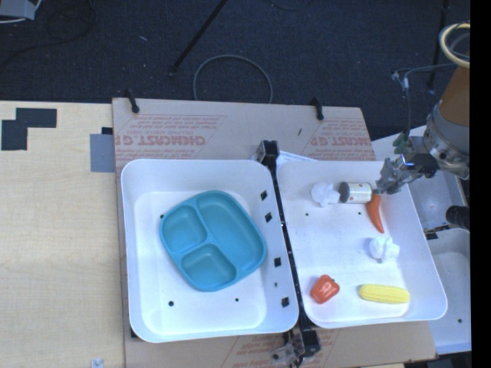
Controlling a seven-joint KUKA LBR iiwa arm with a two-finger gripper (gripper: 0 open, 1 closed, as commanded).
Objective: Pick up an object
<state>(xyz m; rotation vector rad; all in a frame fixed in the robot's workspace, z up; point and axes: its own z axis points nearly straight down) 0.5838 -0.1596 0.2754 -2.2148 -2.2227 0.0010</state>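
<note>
Objects for picking all lie loose in the right bin (pixel 430 282), and we see none of them lifted, so the pick is not yet made. Our gripper (pixel 391 176) hangs at that bin's far right rim, and we cannot tell from this slant how it is set. Closest to it are the carrot (pixel 375 213), just below it, and a small white-and-dark cylinder (pixel 354 192) just to its left, with a white lump (pixel 323 195) beyond that. Another white crumpled piece (pixel 382 248) sits further toward us from the gripper, and the corn (pixel 383 294) and a red pepper (pixel 324 289) lie well away at the near rim. A blue tray (pixel 211 240) rests in the left bin (pixel 146 282), far from the gripper. We judge that nearly everything remains: settling over one item, most likely the carrot or cylinder, descending, gripping and raising it clear of the bin.
</note>
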